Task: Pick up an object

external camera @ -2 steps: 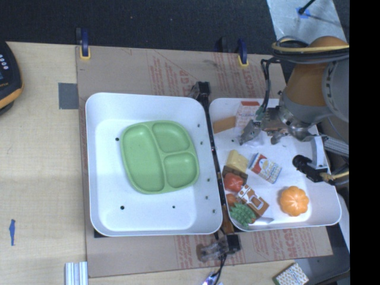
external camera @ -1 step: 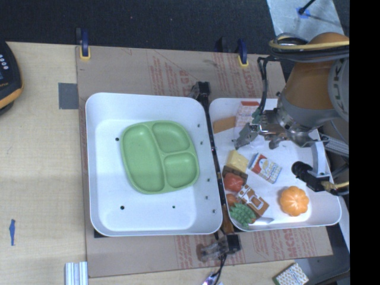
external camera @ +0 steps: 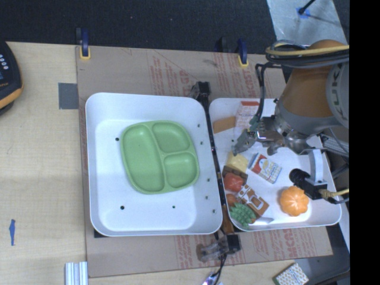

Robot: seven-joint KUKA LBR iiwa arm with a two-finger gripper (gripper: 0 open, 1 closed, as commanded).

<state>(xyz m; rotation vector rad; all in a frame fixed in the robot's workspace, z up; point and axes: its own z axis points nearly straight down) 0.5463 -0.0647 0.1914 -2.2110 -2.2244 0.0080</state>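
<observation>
We see the claw open over the right bin, gripping nothing; green plate in left bin.

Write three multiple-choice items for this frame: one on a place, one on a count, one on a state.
1. Where does the green plate lie?
A. left bin
B. right bin
C. on the bench, outside the bins

2. How many compartments does that plate have?
A. two
B. three
C. five

3. What lies in the plate's compartments?
A. an orange fruit
B. a small box
C. nothing

Key: 1 A, it lies inside the left bin. 2 B, ridges split it into one long and two smaller wells. 3 C, all wells show bare green; the orange fruit lies in the right bin.
</observation>
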